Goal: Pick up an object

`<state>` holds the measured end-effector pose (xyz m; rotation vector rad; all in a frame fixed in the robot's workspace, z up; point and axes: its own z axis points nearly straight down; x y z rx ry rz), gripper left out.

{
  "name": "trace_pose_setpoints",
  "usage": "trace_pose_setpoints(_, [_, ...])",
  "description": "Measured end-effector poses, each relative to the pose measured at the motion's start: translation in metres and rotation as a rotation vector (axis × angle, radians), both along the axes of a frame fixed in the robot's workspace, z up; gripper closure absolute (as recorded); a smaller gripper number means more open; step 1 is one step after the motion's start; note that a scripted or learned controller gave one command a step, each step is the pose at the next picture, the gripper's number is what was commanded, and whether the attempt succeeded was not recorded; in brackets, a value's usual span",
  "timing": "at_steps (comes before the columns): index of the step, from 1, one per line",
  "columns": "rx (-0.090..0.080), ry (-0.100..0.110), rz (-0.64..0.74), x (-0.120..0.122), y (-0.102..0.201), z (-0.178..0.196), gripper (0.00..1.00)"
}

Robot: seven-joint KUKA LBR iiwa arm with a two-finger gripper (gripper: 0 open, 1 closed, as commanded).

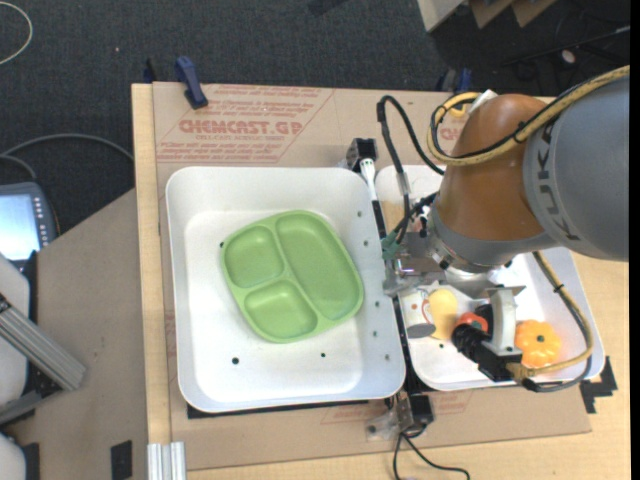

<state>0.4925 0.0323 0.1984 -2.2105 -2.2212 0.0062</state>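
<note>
Dark carpet lies around the table (250,118), a brown board with red print that carries two shallow white bins. We see the left bin (190,268) in the middle of the frame, smooth plastic with rounded corners. In it a pale green tray (292,276) lies flat and askew, a glossy rounded oblong moulded into three wells.

At the right of the frame the arm (570,168) hangs over the right bin (445,368). The claw (432,283) sits low under the wrist, near that bin's left wall. We cannot tell whether the claw is open or closed, and we see nothing held in it. Just beside it, lower in the frame, lies a small yellow piece (441,301), pale and roundish, partly hidden. Further right, near the bin's lower right corner, rests an orange gourd (540,342), lobed and matt.

We judge the yellow piece the nearest candidate. Its round, smooth shape could let it squirt aside if the claw closes off centre, and it might then roll against the wall. The claw stands close to the wall between the bins, so a descent there could catch the rim. The tray is broad and thin, so its edge would be hard to grip. Loose cables (395,138) by the wrist could snag.
</note>
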Motion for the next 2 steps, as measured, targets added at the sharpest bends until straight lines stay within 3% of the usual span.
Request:
trace_pose_setpoints(1, [0.001,-0.02,0.001,-0.012,0.029,0.106,1.0])
trace_pose_setpoints(2, [-0.006,0.005,-0.014,-0.016,-0.035,-0.02,1.0])
